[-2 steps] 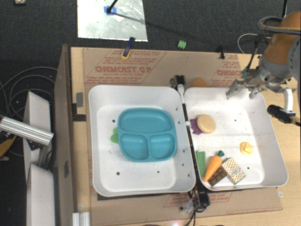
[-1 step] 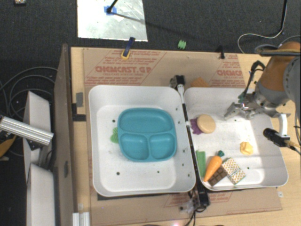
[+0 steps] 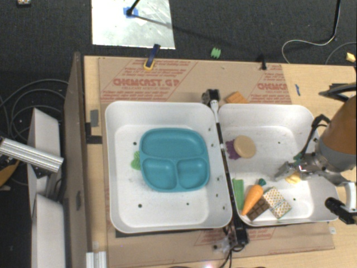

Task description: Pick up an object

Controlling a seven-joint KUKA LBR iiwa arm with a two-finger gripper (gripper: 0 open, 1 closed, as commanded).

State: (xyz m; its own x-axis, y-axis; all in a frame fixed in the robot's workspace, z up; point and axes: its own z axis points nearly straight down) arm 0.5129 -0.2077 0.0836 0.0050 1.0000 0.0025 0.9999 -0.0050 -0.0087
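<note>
The table (image 3: 189, 74) carries a brown cardboard sheet printed with red lettering, and on it sit two shallow white bins side by side; taking the left bin (image 3: 120, 166) as landmark, the right bin (image 3: 268, 116) lies directly to its right, the two rims touching along a dark seam; inside the left bin a teal divided plate (image 3: 174, 158) lies flat near the middle, with a small green item (image 3: 135, 161) peeping out at the plate's left edge.

The arm (image 3: 341, 135) enters over the far edge of the right bin, well away from the left bin; its gripper (image 3: 290, 172) hangs low over that bin's floor, and a small yellow piece (image 3: 293, 178) shows just at its tip; whether the fingers are spread or closed, and whether they grip that piece, cannot be told from this view.

In the right bin, close to the left bin's wall, a round tan disc (image 3: 244, 147) rests over a purple item (image 3: 231, 150); toward the near corner, a green strip (image 3: 239, 192) lies just beside the shared seam, an orange carrot (image 3: 252, 196) slants next to it, a dark brown bar (image 3: 257, 207) lies under the carrot's thick end, and a speckled tan block (image 3: 276, 202) touches that bar; a small orange block (image 3: 236, 98) sits on the cardboard beyond the right bin's far rim.
</note>
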